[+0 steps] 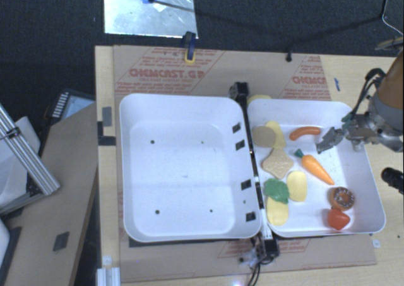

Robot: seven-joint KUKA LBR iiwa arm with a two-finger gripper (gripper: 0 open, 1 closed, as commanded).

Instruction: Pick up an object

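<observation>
Right bin (pixel 377 212): arm (pixel 388 111) reaches in from right, claw (pixel 328 139) above carrot (pixel 317 168), grip state unclear.

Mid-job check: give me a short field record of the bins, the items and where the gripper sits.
left bin: white, no items seen in it
right bin: white, holds the toy foods
items: carrot, sausage, green piece, red piece, donut
gripper: over the right bin, above the carrot, nothing seen held
arm: enters from the right
</observation>
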